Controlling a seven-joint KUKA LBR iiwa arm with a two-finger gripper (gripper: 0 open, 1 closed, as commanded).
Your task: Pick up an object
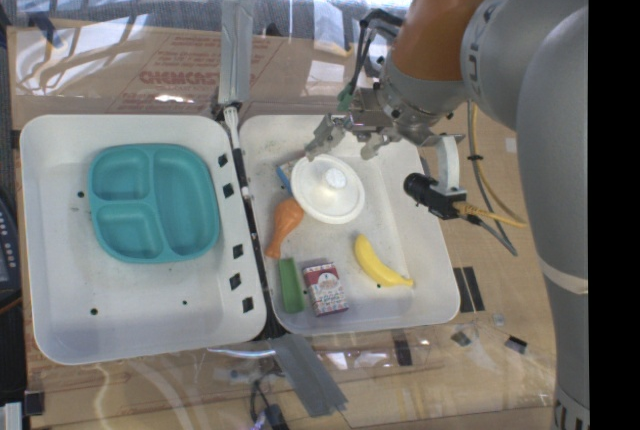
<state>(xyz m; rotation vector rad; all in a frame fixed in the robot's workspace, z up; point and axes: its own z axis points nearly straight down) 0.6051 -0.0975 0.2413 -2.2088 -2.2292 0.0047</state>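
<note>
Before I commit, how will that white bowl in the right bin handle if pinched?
The white bowl looks rigid and light, probably plastic. Its smooth, rounded surface may slip between fingers. Sitting apparently upside down beside the carrot, it would likely slide, not roll.

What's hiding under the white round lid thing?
A blue thing pokes out from under the white round lid at its left edge, and the orange carrot touches its lower left rim. The lid covers the rest, so what else lies beneath is hidden.

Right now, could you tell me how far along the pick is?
Done: the gripper is over the right bin, just above the white lid. In hand: nothing visibly between its fingers. Left: grasp and lift; the lid, carrot, banana, green block and red box all lie in the bin.
</note>
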